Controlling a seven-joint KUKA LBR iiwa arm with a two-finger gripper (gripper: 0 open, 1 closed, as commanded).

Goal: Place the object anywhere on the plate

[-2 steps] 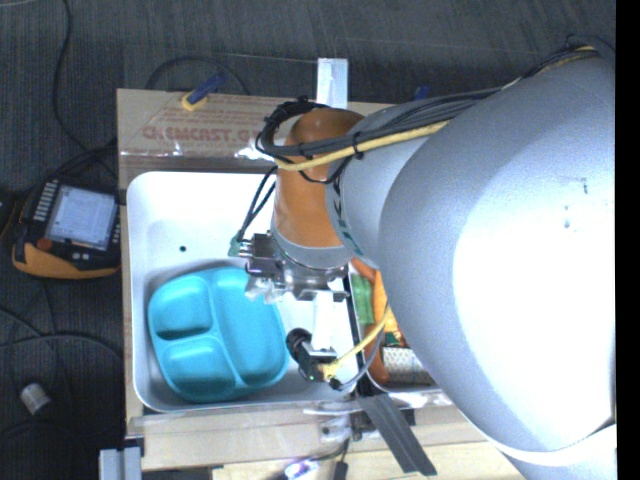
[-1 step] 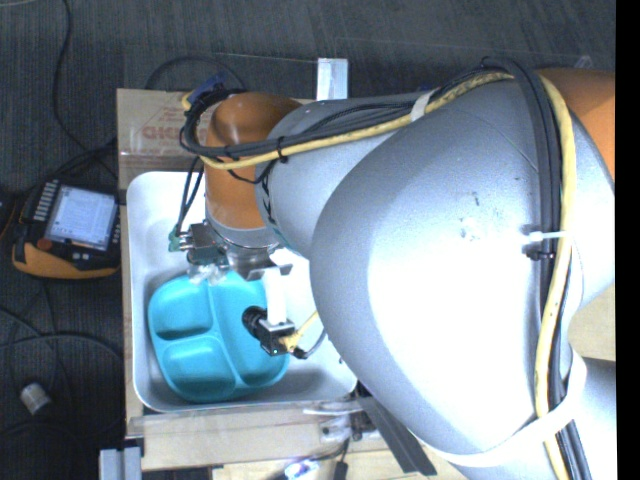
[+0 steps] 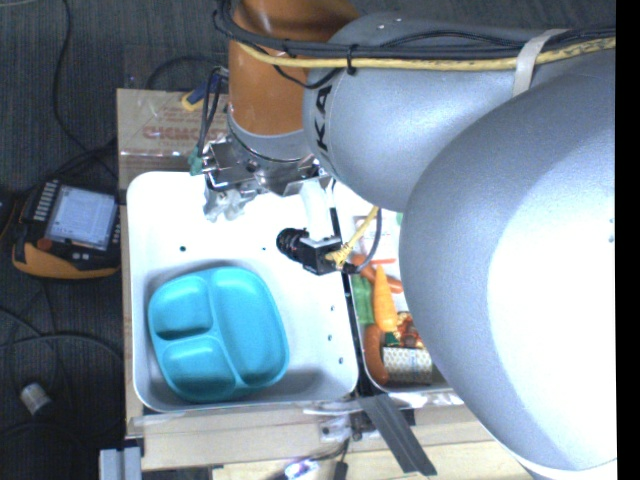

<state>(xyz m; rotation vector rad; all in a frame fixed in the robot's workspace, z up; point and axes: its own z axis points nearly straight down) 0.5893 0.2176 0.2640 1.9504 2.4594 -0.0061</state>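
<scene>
A light blue plate [image 3: 215, 333] with three compartments lies in the front part of the left white bin [image 3: 150, 193]. My gripper [image 3: 224, 204] hangs over the back left corner of that bin, well apart from the plate and behind it. Nothing shows under or in the gripper. In the right bin, an orange carrot-like piece [image 3: 381, 300] and a brownish block [image 3: 405, 364] lie among several small items, mostly hidden by the arm.
The grey arm with its orange band [image 3: 268, 78] covers most of the right bin and the back of the bench. A black part with a yellow cable [image 3: 308, 250] hangs over the left bin near the divider. A handheld device [image 3: 70, 223] lies on the floor to the left.
</scene>
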